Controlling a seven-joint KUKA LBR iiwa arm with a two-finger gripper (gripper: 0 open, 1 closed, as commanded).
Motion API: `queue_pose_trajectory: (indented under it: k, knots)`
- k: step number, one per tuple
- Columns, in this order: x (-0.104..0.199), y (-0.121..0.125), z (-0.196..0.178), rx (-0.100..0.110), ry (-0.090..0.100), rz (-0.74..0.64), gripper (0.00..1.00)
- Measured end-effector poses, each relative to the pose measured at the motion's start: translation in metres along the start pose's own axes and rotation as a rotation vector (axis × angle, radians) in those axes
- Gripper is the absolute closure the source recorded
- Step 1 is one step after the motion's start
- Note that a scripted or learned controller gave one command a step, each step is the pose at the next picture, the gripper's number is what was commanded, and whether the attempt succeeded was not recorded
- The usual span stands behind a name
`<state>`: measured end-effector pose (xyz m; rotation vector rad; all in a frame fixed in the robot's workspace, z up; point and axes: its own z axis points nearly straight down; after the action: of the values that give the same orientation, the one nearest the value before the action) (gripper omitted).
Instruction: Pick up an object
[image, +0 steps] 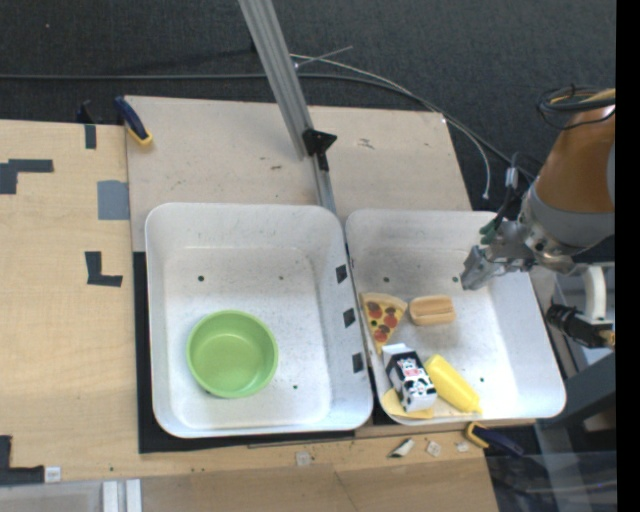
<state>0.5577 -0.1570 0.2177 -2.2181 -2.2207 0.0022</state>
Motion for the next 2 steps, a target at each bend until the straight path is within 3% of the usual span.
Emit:
queue_pose_trajectory:
  k: [1, 2]
  knots:
    - [0.0, 0.0, 0.0, 0.0, 0.0, 0.0, 0.0]
    - [0.002, -0.011, 0.054, 0.005, 0.0, 0.001, 0.0]
